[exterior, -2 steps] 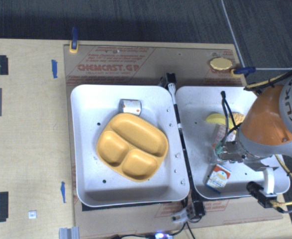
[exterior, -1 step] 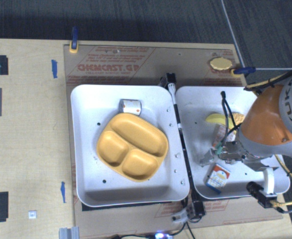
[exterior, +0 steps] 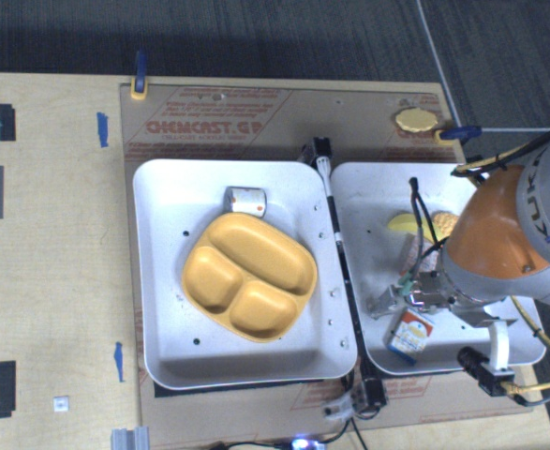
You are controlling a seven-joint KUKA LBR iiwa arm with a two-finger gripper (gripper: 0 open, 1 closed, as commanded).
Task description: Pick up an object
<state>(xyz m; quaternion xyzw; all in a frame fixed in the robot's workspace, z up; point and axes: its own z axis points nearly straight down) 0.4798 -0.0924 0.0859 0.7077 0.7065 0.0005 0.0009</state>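
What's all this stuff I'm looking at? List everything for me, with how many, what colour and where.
White bins: 2, side by side on the bench; left bin, right bin.
Divided tray: 1, yellow, three compartments, middle of the left bin.
Small cylinder: 1, white, left bin, just behind the tray.
Small carton: 1, white with blue and red print, front of the right bin.
Yellow objects: about 2, right bin, partly hidden by the arm; kind unclear.
Round disc: 1, tan, on the board behind the right bin.
Robot arm: 1, grey with orange band, over the right bin.
Gripper: 1, low in the right bin, just above the carton.
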